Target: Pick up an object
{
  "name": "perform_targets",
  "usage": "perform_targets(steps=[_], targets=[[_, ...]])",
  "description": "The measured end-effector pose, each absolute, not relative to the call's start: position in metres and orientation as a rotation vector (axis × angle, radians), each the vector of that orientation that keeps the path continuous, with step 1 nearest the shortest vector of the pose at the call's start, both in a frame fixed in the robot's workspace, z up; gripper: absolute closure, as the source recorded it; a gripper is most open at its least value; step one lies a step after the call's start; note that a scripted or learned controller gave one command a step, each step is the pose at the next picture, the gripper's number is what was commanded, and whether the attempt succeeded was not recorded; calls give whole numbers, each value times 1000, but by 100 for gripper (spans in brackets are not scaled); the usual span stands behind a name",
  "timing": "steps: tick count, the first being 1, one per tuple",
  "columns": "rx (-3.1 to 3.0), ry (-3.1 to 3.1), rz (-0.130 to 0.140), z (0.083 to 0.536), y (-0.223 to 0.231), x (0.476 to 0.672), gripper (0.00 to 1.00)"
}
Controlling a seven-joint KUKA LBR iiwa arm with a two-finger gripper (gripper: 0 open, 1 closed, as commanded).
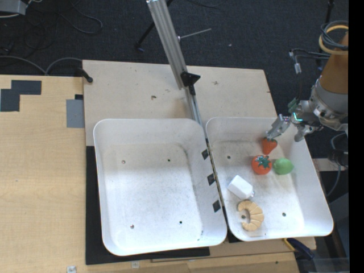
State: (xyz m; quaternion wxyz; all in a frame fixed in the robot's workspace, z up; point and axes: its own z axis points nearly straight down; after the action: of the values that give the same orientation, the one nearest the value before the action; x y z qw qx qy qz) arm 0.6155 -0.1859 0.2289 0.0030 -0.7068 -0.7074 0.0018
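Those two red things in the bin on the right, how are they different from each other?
The upper red piece is smaller, more orange-red, and sits just below the gripper near the bin's far side. The red tomato-like toy is larger and rounder, has a green top, and lies beside the green object. Both lie in the right bin.

One fixed overhead camera looks down obliquely on both bins [114,152].
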Motion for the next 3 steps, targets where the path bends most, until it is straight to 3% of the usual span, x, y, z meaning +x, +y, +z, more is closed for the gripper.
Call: perform_targets(steps=[1,3], targets=[[-2216,-2224,3,231,-186,616,0],[-2216,-2216,6,118,-171,600,0]])
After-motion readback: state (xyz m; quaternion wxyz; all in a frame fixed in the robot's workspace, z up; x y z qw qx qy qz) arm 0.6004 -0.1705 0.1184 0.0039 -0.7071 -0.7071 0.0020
